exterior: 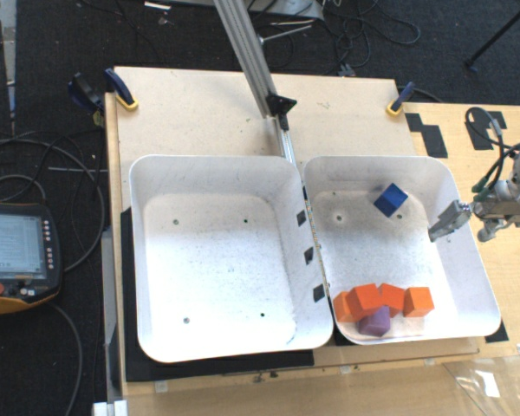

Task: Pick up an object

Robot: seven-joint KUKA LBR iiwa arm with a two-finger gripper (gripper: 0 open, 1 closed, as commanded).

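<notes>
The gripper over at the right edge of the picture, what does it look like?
The gripper is grey metal, a blocky finger piece jutting left over the right bin's rim. Behind it sits a cluttered silver-grey wrist assembly with thin dark cables looping above. The parts are small and blurred, so no markings can be made out.

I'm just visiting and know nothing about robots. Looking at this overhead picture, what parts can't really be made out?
- Arm: cut off by the right edge of the camera view, leaving just the gripper end over the right bin.
- Gripper fingers: too small and blurred to tell whether open or shut.
- Purple block: partly hidden behind the orange blocks, so its shape is unclear.
- Handheld screen at left: text too small to read.
</notes>
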